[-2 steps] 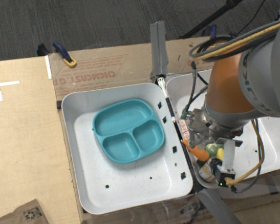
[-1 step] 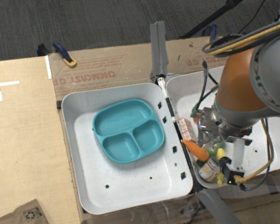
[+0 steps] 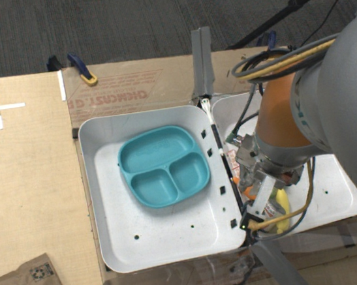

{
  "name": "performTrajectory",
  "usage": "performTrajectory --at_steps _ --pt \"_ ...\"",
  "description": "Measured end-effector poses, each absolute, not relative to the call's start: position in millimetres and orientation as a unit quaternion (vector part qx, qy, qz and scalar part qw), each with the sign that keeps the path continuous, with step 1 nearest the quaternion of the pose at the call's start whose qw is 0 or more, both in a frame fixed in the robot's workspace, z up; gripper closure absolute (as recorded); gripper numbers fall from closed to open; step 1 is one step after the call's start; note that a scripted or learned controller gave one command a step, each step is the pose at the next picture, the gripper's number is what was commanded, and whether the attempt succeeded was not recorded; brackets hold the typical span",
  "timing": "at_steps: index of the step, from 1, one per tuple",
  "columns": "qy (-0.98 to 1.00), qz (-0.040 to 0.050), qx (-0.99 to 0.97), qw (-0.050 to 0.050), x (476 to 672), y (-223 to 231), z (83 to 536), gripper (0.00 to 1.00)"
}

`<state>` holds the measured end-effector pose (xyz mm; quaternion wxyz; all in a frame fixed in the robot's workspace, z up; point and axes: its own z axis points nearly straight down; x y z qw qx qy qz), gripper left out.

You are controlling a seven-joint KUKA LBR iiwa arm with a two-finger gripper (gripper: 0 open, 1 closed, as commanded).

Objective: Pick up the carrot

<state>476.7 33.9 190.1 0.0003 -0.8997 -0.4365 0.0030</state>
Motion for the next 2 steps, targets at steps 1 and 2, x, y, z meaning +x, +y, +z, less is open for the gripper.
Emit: performTrajectory --at_steps 1,2 --pt "-0.219 0.0030 -0.976 -0.001 476.8 76.5 190.3 1.00" --pt "-0.147 0.0041 -0.989 0.000 475.9 98.7 138.6 1.00"
